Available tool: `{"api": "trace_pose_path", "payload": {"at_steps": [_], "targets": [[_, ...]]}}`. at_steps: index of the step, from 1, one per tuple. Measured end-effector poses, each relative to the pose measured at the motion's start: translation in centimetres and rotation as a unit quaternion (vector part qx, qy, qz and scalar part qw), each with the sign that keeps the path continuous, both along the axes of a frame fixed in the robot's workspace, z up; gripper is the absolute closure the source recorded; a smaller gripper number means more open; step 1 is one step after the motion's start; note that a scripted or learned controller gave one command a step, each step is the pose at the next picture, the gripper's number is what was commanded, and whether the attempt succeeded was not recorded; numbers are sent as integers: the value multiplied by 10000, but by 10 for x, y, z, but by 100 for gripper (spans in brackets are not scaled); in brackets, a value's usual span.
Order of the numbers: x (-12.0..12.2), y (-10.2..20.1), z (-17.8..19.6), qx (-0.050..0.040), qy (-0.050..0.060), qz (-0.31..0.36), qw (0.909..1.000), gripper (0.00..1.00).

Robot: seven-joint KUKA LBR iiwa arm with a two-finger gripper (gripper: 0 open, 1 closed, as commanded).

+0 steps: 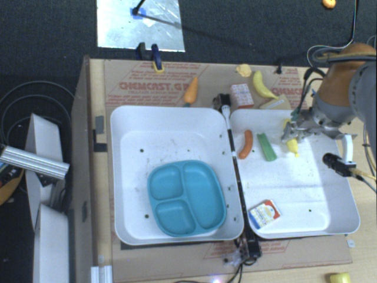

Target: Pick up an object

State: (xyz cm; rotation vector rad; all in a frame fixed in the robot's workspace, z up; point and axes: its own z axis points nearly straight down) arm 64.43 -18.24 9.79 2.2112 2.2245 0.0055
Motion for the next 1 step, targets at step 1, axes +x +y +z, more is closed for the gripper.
{"api": "trace_pose_path", "payload": {"at_steps": [1], "targets": [[-17,89,37,27,12,29,10000,100]]}}
